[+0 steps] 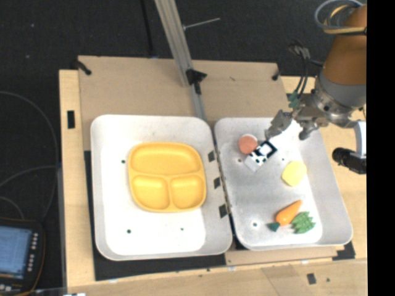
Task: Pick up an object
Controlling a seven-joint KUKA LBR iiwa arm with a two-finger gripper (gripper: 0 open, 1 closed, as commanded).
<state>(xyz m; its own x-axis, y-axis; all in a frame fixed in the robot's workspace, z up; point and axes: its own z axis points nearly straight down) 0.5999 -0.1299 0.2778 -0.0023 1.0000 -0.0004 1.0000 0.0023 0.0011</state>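
Note:
The right bin [321, 239] holds several items. A reddish round piece [248, 143] lies near its back left, touching a white block with black markings [260, 155]. A yellow lump [294, 173] sits toward the right, and an orange carrot [288, 213] with green leaves [303, 222] lies near the front. My gripper [290, 128] hangs over the bin's back edge, just right of and behind the white block. Its two fingers are spread, so it is open, with nothing between them.
The left bin [111, 227] carries a yellow divided plate [166, 176]. A slanted metal rail [179, 48] runs down from the top to the gap between the bins. The grey and orange arm [345, 60] comes in at the upper right.

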